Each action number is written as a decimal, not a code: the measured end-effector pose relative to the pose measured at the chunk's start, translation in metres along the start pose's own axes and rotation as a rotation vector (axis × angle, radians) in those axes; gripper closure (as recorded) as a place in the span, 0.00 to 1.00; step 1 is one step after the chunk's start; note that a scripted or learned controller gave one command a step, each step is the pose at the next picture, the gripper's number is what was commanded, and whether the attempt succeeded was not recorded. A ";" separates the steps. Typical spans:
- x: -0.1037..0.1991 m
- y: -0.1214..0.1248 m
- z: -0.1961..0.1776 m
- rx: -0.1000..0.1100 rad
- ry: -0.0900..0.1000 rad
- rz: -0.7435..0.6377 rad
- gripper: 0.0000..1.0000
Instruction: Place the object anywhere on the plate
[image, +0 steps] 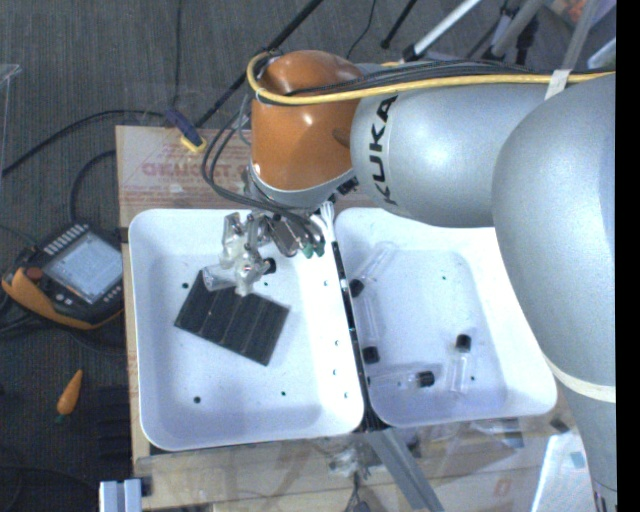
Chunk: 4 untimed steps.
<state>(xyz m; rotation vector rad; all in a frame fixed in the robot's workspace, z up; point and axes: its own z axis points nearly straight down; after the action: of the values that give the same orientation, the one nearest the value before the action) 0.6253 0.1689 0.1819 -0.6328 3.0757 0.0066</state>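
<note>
Tool (238, 272) (grip state unclear) hangs over the dark ridged plate (232, 322) in the left bin (160, 400); clear tubes (440, 378) lie in the right bin (500, 330).

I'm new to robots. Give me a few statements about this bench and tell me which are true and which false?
1. The dark ribbed rectangular plate lies in the left white bin. True.
2. The gripper hangs over the right white bin. False: it is over the left bin, at the plate's upper edge.
3. An orange carrot-shaped object lies inside a bin. False: it lies on the floor, left of the bench.
4. The arm's band is orange. True.
</note>
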 end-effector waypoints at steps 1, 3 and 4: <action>-0.016 0.038 0.012 -0.002 -0.001 -0.666 1.00; 0.023 0.051 -0.119 -0.003 -0.002 -1.524 1.00; 0.012 0.078 -0.042 -0.004 0.001 -1.368 1.00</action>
<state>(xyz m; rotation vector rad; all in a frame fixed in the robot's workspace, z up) 0.5837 0.2353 0.2242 -2.4337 1.9833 0.0096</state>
